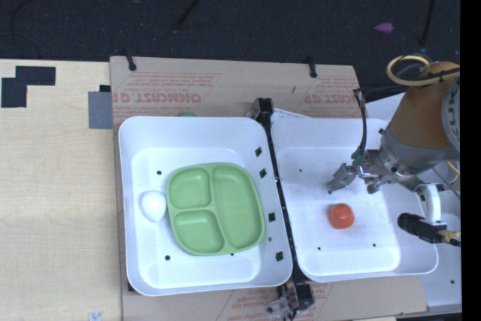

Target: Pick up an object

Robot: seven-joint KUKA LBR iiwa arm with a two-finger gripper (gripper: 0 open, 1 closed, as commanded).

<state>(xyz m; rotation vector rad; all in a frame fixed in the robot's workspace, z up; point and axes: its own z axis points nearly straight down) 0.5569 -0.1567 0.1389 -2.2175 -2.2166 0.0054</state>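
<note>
Hovering in the right bin (312, 255) with fingers apart and nothing held, the gripper (347, 177) looks mid-approach; next it needs to drop nearer onto the red ball (341, 216).

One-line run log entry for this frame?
gripper: over right white bin, holding nothing | small red round object: on bin floor, apart from gripper | phase: pre-grasp

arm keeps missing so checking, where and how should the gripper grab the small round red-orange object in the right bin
Grip the small round red-orange object across its widest middle, coming straight down. It looks rounded with no handle, and lies alone on the right white bin's floor, away from the walls. The gripper hangs just above-left of it.
</note>
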